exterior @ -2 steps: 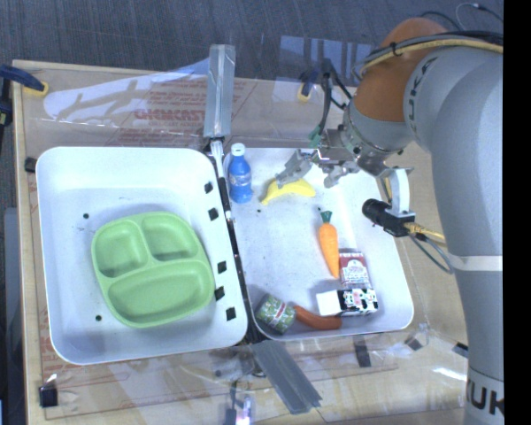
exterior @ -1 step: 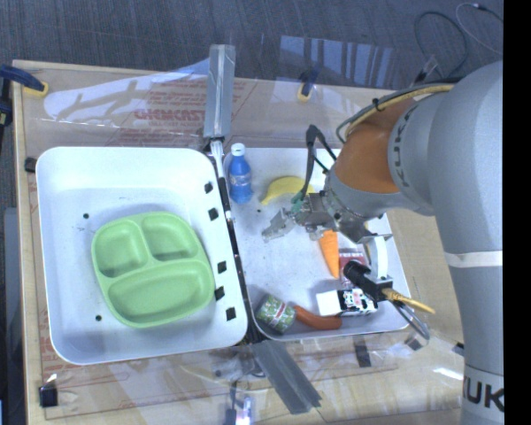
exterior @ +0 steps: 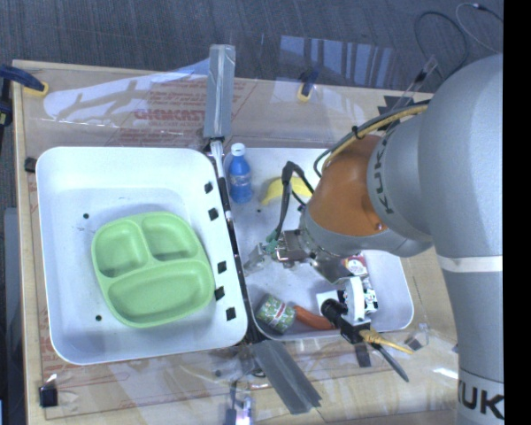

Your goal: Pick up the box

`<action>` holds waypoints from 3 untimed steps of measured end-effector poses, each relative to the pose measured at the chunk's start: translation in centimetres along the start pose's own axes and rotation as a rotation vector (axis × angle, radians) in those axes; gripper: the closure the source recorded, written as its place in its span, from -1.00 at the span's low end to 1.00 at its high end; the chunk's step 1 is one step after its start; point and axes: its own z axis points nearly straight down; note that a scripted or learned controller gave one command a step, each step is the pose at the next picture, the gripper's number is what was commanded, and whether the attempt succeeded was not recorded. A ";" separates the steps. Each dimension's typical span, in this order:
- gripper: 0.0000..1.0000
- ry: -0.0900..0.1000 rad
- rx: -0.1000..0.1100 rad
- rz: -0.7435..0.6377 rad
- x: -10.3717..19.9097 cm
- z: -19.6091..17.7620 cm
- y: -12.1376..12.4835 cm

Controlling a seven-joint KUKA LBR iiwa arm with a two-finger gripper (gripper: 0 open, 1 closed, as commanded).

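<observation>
The gripper [exterior: 276, 252] hangs low in the right bin [exterior: 398, 301], just right of the divider; whether it is released or clenched I cannot tell, and nothing shows in its grasp. Nearby lie a banana [exterior: 277, 189] and bottle [exterior: 239, 173] above, a can [exterior: 273, 312] and carrot [exterior: 315, 319] below. A red-and-white scrap [exterior: 357, 262] under the arm [exterior: 398, 184], centre-right, may be the box. Risk: the gripper sits apart from it, so closing here would likely grab nothing or the wrong item.
</observation>
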 end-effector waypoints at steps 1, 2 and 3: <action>-1.00 0.008 0.005 0.198 -0.2 0.1 7.4; -1.00 0.008 0.005 0.197 -0.2 0.1 7.4; -1.00 -0.001 0.000 0.160 0.4 -0.1 0.5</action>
